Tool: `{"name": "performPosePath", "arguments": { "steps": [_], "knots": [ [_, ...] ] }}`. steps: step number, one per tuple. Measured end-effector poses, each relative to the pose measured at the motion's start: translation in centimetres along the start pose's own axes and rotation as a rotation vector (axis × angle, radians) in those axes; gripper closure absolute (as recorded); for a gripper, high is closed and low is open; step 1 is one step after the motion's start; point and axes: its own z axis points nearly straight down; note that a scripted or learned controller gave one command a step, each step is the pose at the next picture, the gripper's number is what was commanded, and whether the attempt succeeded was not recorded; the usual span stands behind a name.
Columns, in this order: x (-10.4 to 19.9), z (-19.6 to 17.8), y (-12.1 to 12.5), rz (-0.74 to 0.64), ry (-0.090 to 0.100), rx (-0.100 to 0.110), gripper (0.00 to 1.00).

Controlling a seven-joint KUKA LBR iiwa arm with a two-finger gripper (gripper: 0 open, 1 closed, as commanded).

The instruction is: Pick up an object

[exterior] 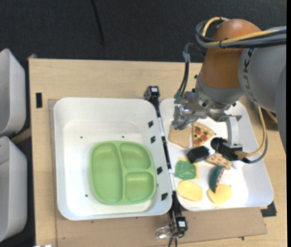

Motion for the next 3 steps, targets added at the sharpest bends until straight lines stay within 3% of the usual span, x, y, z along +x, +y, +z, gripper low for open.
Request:
{"name": "performPosePath", "arguments": {
  "steps": [2,3],
  "knots": [
    [-0.6,0.2,2.0,0.001,0.000,-0.004,1.00],
    [0.1,-1.0,0.7,-0.001,0.001,-0.003,1.00]
  ]
}}
